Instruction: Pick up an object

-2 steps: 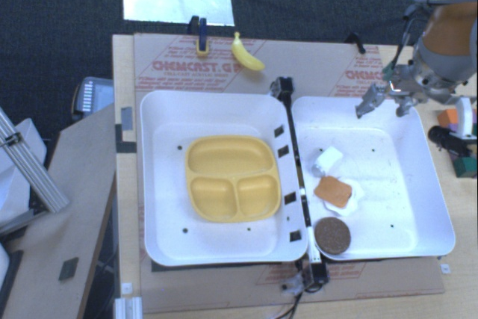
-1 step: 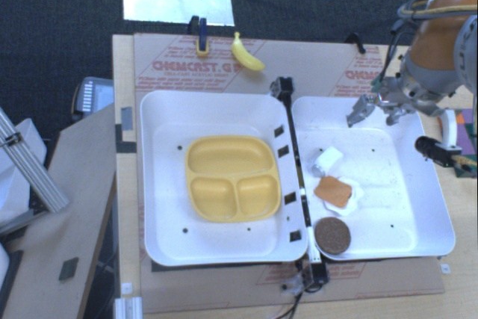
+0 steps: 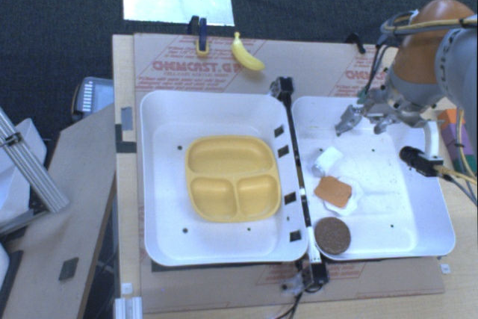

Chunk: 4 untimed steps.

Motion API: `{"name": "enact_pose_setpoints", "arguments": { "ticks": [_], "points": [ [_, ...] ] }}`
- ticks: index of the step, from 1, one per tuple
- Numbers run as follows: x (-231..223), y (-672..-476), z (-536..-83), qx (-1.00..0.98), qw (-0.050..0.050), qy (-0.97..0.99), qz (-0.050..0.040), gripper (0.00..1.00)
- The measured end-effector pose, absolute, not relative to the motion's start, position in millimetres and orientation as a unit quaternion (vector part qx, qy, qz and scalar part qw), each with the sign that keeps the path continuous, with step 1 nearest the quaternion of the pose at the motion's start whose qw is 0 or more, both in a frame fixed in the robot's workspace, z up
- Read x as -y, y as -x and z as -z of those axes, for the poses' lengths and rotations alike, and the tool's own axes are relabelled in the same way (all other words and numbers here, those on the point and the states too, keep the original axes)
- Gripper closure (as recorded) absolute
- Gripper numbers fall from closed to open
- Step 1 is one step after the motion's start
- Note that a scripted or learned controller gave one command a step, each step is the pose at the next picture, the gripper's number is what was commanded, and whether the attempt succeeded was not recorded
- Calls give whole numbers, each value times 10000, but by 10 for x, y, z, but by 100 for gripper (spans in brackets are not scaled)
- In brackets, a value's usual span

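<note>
My gripper hangs over the back part of the right bin, open, with nothing between its fingers. Below and left of it a small white block lies on the bin floor. An orange-brown square piece rests on a white scrap just in front of that. At the bin's front left corner lies a brown round disc. The left bin holds a yellow divided tray.
A yellow banana lies on the board behind the bins, near a yellow clamp. A black divider strip runs between the bins. A black fitting with a cable sits at the right bin's right side.
</note>
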State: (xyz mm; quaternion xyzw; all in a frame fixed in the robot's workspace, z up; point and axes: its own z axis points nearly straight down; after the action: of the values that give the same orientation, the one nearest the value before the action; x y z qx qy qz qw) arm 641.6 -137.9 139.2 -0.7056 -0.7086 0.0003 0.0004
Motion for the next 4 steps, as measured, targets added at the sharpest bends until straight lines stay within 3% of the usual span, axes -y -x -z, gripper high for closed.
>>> {"name": "enact_pose_setpoints", "arguments": {
  "ticks": [1, 3, 4],
  "points": [
    [1386, -6430, -1527, 7089, -20, 7053, 11, 100],
    [1320, -6503, -2474, 7090, -30, 7052, 20, 100],
    [724, -6363, -2399, 7104, 3, 7038, 6, 100]
  ]
}}
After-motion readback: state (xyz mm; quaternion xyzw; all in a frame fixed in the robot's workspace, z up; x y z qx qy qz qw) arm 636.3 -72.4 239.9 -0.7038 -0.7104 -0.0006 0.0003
